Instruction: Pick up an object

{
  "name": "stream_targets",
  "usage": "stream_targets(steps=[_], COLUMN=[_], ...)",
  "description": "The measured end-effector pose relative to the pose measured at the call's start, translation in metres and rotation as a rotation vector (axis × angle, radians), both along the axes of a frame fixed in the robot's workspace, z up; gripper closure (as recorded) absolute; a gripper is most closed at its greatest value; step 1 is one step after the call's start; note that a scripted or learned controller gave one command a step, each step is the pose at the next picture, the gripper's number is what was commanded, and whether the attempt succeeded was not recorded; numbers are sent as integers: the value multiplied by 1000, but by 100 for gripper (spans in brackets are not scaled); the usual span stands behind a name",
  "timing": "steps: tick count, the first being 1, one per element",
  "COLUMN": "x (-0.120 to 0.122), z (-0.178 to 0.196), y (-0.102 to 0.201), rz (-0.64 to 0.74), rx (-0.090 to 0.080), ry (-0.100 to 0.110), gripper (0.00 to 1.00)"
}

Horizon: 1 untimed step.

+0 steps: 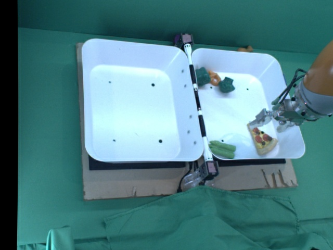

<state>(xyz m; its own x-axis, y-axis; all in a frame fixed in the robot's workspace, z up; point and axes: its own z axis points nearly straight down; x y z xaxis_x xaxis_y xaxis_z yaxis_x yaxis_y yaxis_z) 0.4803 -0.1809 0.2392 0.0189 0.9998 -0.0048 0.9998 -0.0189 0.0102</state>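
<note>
My gripper (pixel 270 123) reaches in from the right over the right bin (pixel 244 56), near that bin's front right corner. Its two fingers stand apart, so it is open with nothing between them. Just below the left finger, a toy pizza slice (pixel 263 140) lies flat on the bin floor. Green bean pods (pixel 223 149) rest at the front left of the same bin. At the back left sit a dark green piece (pixel 202 76), an orange ring (pixel 214 78) and another dark green piece (pixel 226 85).
The left bin (pixel 96 61) adjoins the right one along a white divider rail (pixel 194 95). Both stand on a cardboard sheet (pixel 135 186). Crumpled green cloth (pixel 208 217) lies in front. A small orange item (pixel 245 49) sits behind the right bin.
</note>
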Motion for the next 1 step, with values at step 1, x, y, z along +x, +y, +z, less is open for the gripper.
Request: stream_targets(steps=[1], x=[3], z=[64], y=[4], rz=[-2], rx=[0], ry=[-2], gripper=[0])
